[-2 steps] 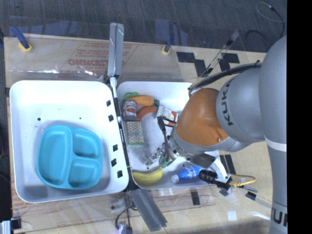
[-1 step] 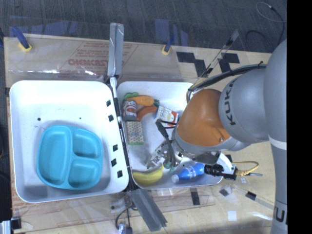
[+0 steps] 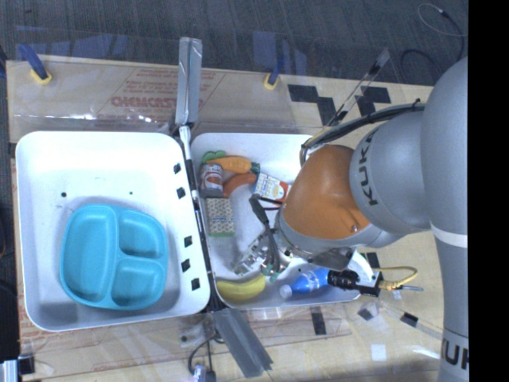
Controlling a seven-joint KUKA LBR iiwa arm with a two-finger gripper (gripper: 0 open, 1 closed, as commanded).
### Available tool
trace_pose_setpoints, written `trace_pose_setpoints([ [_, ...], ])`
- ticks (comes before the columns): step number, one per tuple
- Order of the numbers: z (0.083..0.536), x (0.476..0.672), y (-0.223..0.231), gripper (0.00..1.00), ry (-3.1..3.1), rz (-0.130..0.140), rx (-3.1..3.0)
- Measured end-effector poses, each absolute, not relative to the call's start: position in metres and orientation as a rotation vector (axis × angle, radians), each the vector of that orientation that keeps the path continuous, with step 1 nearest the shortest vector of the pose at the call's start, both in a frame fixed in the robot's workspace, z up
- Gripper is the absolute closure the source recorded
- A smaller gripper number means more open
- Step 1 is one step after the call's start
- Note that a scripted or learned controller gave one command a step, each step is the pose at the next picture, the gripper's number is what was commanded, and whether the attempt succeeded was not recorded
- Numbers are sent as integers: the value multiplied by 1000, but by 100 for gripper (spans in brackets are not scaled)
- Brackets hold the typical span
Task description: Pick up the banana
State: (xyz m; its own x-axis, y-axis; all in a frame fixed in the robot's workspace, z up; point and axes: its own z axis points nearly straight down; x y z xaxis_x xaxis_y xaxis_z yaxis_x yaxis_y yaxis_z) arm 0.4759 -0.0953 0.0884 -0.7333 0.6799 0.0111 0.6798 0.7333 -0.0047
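Camera view, looking down on two white bins side by side: the left bin [image 3: 32,213] carries one blue divided plate [image 3: 114,255] with three compartments, lying toward its near-left corner. Across the divider, the right bin [image 3: 238,143] holds the clutter. One banana [image 3: 241,287], yellow and gently curved with a darker tip at its right end, lies along the near wall at the bin's front-left. Just above it hangs the gripper [image 3: 258,259], metal fingers pointing down toward the banana's upper edge; nothing is visibly between them, and how wide they stand cannot be told. Further back lie one carrot [image 3: 230,164], one small can [image 3: 211,178] and one carton [image 3: 269,187]. One blue bottle [image 3: 306,283] lies right of the banana, under the arm's orange band [image 3: 322,197].
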Motion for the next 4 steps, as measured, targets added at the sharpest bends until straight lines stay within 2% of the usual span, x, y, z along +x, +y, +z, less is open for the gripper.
trace_pose_setpoints([
  [1,89,476,-102,0,-3070,-1,-608],
  [2,95,477,-101,100,-3067,-3,-601],
  [3,99,482,-102,0,-3083,-2,-606],
  [4,105,481,-101,100,-3073,-3,-596],
])
